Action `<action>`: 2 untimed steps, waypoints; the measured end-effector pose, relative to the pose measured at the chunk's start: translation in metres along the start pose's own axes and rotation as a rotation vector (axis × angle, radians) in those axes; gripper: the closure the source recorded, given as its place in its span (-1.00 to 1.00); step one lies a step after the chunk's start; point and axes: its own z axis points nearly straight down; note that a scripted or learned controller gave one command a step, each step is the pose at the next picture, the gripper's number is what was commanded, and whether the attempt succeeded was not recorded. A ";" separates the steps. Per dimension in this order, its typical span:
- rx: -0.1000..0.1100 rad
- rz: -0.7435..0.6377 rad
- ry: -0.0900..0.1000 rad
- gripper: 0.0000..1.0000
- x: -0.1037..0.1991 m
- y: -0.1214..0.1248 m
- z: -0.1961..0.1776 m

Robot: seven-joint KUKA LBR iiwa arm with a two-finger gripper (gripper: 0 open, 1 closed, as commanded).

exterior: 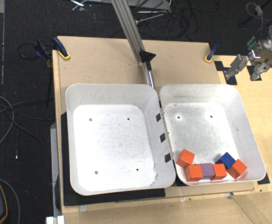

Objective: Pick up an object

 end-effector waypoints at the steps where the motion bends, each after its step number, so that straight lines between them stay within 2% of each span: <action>1: 0.020 0.006 0.005 -1.00 0.010 -0.040 0.090; 2: 0.017 0.001 0.005 -1.00 0.015 0.003 0.208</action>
